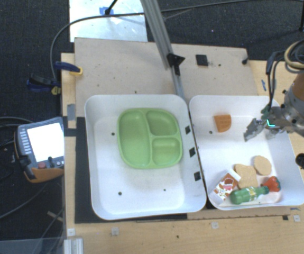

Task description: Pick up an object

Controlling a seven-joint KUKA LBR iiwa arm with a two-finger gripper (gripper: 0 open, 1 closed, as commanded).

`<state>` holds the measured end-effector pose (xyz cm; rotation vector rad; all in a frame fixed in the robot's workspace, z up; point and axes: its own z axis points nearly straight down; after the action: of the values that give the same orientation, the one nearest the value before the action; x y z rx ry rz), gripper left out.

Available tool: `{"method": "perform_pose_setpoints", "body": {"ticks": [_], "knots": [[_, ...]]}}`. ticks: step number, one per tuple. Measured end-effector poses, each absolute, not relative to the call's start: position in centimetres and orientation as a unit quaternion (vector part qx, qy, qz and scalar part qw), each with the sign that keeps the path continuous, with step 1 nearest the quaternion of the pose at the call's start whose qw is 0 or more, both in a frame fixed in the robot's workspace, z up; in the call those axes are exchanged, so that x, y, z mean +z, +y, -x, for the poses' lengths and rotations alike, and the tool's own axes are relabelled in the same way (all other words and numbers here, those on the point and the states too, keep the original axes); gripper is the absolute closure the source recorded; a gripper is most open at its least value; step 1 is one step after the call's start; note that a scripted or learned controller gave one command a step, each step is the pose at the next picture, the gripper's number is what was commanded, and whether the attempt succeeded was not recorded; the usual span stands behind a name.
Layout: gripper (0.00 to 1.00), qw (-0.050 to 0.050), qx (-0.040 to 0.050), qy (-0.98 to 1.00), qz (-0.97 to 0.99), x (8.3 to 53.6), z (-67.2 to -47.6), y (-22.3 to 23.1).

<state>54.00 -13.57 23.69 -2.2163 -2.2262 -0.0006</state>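
On the tabletop (pixel 141 67), a green divided plate (pixel 150 138) is seen lying in the left bin (pixel 104 194), well apart from everything in the right bin (pixel 294 194). Against the right bin's near edge a small printed packet (pixel 224 188), a green bottle (pixel 248 194), two tan biscuit-like pieces (pixel 253 171) and a red piece (pixel 272 183) are clustered, while an orange block (pixel 222 123) is set alone further back. To the right of that block and apart from it, the tool (pixel 257 128) is held over bare bin floor with nothing between its fingers; whether they are spread or pressed together cannot be told.
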Motion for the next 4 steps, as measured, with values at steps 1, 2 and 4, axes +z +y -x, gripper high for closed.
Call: {"method": "perform_pose_setpoints", "body": {"ticks": [1,2,4], "knots": [[0.0,0.0,-0.0005,-0.709,0.705,23.7,-54.0,-13.6],[0.0,0.001,0.0006,-0.708,0.706,19.2,-54.5,-13.0],[0.0,0.0,-0.0002,-0.707,0.707,8.9,-54.4,-11.7]]}}
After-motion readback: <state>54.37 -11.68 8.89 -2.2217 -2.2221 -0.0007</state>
